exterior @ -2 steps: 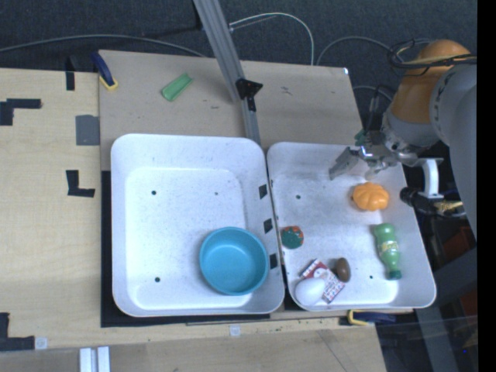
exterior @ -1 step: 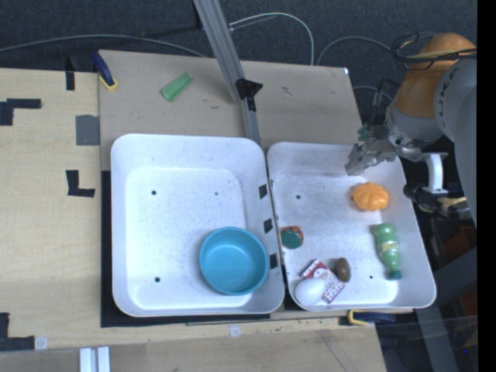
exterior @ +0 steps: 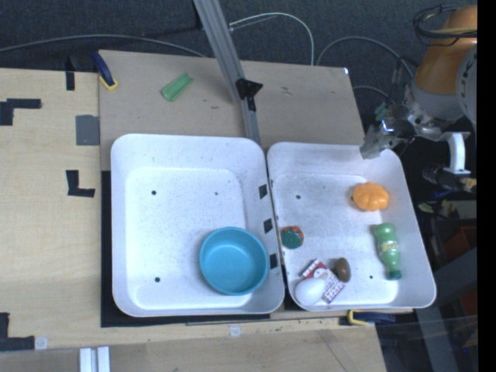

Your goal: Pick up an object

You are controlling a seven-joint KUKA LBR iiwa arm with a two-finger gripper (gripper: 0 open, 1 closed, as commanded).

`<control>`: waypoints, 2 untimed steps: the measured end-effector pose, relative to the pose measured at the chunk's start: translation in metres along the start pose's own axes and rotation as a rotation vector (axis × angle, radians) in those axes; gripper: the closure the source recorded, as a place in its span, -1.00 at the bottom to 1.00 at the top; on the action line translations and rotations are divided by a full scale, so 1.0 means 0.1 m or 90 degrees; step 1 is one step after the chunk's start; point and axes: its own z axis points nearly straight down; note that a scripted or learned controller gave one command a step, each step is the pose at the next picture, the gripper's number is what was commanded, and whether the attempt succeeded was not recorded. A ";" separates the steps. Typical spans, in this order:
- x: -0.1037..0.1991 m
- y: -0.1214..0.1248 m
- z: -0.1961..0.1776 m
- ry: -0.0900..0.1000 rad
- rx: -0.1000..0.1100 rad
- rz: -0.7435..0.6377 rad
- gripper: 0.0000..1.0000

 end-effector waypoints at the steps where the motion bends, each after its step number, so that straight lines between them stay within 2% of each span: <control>1: 0.00 0.02 -0.44 0.000 0.000 0.000 1.00; 2: 0.56 -0.12 -0.52 0.002 0.004 -0.003 1.00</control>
